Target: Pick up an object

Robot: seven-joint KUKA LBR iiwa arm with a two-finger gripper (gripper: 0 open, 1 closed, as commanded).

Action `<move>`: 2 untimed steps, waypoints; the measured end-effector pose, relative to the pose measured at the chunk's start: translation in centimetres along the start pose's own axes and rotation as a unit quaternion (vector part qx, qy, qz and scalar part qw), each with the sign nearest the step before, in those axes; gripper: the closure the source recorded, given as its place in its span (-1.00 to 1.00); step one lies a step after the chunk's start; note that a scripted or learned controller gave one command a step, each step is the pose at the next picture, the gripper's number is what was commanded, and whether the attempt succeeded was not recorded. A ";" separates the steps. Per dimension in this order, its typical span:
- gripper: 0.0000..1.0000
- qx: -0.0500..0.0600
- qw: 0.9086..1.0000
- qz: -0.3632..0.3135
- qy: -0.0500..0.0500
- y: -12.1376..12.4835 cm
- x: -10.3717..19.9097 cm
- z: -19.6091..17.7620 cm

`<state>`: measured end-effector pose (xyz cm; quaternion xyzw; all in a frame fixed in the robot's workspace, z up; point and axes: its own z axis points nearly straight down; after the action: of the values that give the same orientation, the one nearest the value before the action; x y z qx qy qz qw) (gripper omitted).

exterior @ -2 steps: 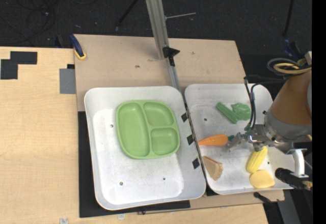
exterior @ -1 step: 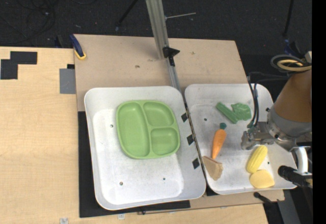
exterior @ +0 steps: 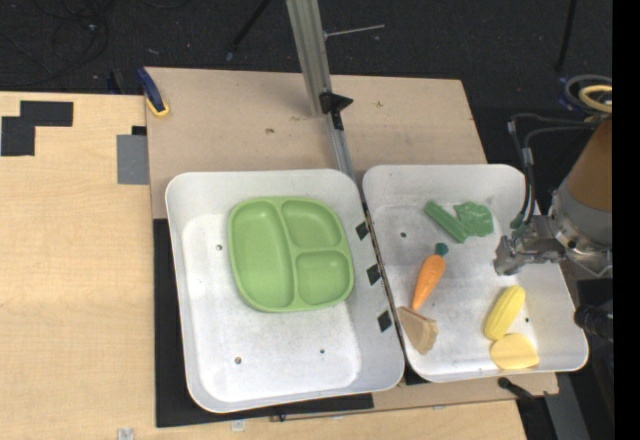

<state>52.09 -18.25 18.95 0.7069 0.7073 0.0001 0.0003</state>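
Note:
The right bin [exterior: 400, 198] holds several toy foods. A green leafy piece [exterior: 462, 220] lies near its back. An orange carrot [exterior: 430, 280] lies slanted in the middle, with a tan wedge [exterior: 420, 331] just below its tip. A yellow corn cob [exterior: 504, 312] and a yellow rounded piece [exterior: 514, 352] sit at the front right. My gripper [exterior: 512, 256] hangs over the bin's right side, above the corn cob and to the right of the green piece. I see nothing held in it.
The left bin [exterior: 200, 328] carries a green divided plate [exterior: 292, 253]. An upright metal post [exterior: 308, 38] stands behind the bins. The grey arm with its orange band [exterior: 592, 173] comes in from the right edge.

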 end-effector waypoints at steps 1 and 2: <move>1.00 0.001 1.000 0.000 0.000 0.0 -0.1 -1.1; 1.00 0.002 1.000 -0.002 0.002 0.0 5.6 -0.6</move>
<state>52.07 -12.63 19.58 0.7055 0.7087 -0.0003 -0.0023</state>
